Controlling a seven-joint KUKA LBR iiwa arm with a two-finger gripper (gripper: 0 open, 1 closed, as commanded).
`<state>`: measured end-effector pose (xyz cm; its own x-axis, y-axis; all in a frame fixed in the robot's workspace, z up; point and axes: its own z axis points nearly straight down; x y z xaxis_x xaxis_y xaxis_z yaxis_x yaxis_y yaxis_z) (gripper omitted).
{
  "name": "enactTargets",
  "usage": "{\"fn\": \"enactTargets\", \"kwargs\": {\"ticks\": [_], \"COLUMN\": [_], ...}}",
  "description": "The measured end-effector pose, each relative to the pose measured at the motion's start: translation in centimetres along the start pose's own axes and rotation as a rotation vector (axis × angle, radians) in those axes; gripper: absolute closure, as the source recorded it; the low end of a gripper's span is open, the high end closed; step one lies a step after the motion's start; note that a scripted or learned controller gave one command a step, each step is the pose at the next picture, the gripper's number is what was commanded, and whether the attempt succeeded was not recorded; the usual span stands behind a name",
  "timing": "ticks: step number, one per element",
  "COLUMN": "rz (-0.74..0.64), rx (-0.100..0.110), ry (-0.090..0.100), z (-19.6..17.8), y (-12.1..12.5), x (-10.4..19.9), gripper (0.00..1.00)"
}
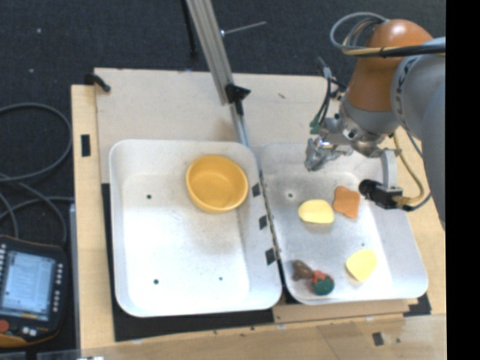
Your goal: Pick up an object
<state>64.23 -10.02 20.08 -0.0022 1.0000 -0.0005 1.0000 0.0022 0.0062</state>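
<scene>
The tan surface (165,103) carries two shallow white bins side by side, and the right bin (390,272) serves as the landmark here. The left bin (135,276) touches its left edge along a shared seam. The grey arm (420,88) with its orange band reaches in over the right bin's upper right corner, cables looping above it. A slanted aluminium rail (208,36) rises from the surface just beyond the right bin's upper left corner. The yellow bowl (217,183) sits upright in the left bin, just left of the right bin's upper left corner. The jaws (319,156) hang over the upper middle of the right bin, above bare white floor, with nothing seen between them; whether they are released or clenched I cannot tell. Inside the right bin, an orange wedge-shaped piece (346,202) lies near the centre, just beside a pale yellow oval piece (316,212) to its left. A yellow flat piece (361,265) lies toward the lower right corner. A small brown object (302,270) and a small green and red object (322,283), touching one another, lie near the lower left corner.
</scene>
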Motion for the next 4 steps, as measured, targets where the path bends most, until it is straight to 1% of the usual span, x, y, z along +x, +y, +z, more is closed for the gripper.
{"fn": "enactTargets", "kwargs": {"ticks": [1,2,3,4], "rz": [-0.001,-0.004,-0.006,-0.005], "rx": [0.0,0.006,0.005,0.007], "ry": [0.0,0.001,0.002,0.002], "z": [-4.4,-4.0,-5.0,-3.8], "y": [0.1,-1.7,-2.3,-2.9], "x": [0.0,5.4,10.3,15.7], "gripper": [1.0,1.0,1.0,1.0]}}
